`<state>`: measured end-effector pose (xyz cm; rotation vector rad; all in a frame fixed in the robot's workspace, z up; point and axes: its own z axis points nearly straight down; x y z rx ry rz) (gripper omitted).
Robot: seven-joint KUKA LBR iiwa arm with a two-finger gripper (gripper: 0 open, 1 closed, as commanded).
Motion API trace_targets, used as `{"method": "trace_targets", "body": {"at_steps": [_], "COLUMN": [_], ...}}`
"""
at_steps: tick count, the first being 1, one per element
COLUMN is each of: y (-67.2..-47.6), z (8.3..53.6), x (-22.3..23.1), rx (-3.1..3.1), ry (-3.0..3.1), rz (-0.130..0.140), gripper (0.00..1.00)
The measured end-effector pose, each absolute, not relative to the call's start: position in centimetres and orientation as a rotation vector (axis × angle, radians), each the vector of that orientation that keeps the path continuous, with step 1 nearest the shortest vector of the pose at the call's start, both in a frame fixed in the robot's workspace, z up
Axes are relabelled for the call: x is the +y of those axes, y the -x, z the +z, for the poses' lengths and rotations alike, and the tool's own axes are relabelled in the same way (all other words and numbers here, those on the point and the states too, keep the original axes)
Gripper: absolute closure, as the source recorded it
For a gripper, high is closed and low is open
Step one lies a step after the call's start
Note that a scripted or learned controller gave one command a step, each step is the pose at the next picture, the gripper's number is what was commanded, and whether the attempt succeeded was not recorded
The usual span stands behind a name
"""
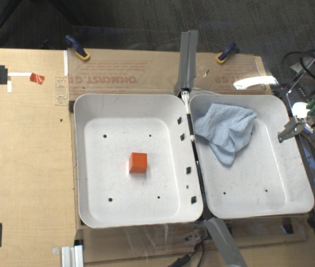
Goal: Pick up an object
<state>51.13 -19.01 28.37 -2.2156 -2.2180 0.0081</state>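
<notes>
An orange block [138, 163] is seen resting near the middle of the left bin [90, 204], upright and apart from every wall, with nothing else beside it. A crumpled grey cloth [227, 129] is heaped in the far left part of the right bin [290, 202], close against the divider between the two bins. The gripper [291, 131] is seen only as a small metal shape at the right rim of the right bin, well apart from both objects; whether it is spread or pressed together cannot be told. Nothing is held. Should the block be chosen, a long reach across the whole right bin would be required, and a descent slightly off centre could knock the block aside or close on air. Should the cloth be chosen, only a loose fold might be pinched, and slippage on lifting would be likely.
</notes>
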Motion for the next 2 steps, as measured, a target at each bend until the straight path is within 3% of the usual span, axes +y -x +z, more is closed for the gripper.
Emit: {"method": "trace_targets", "body": {"at_steps": [1,2], "y": [-48.3,-48.8], "z": [28.6,19.4], "x": [-19.7,-21.1], "rx": [-1.917,-2.327], "ry": [2.484,2.104], "rz": [0.008,0.003], "gripper": [0.00,0.00]}}
